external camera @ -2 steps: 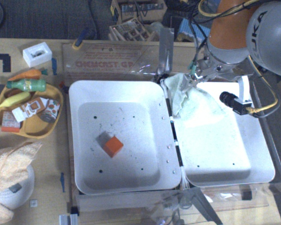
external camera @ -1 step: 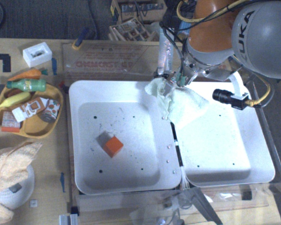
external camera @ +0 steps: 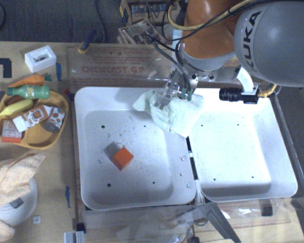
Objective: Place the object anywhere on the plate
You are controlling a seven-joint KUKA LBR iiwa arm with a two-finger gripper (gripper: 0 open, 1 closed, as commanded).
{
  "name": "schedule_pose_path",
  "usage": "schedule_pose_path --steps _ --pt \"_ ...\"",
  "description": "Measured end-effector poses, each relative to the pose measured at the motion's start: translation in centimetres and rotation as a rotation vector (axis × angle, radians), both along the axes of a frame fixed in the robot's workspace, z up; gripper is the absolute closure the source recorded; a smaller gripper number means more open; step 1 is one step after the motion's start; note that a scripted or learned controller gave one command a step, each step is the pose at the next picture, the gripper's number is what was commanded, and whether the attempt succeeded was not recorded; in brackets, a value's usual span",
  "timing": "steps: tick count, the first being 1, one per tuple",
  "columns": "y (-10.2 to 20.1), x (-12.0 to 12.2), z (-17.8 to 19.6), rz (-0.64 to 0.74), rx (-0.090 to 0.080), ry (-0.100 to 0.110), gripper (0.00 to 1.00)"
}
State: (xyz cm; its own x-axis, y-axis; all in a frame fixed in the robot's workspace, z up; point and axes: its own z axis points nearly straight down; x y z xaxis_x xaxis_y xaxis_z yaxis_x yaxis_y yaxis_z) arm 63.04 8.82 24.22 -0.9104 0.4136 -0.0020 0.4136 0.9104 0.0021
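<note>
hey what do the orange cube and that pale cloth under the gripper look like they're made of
Orange cube: probably painted wood or matte plastic; flat faces, crisp edges, no gloss. Pale cloth: soft woven fabric, likely a towel; it rumples and drapes over the bins' shared rim.

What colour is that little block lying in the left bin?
Orange block, with a darker grey side; clear in the camera view.
</note>
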Motion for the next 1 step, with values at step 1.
schedule_pose_path --steps 1 --pt "5.84 -1.23 -0.37 0.397 0.0 0.0 1.0"
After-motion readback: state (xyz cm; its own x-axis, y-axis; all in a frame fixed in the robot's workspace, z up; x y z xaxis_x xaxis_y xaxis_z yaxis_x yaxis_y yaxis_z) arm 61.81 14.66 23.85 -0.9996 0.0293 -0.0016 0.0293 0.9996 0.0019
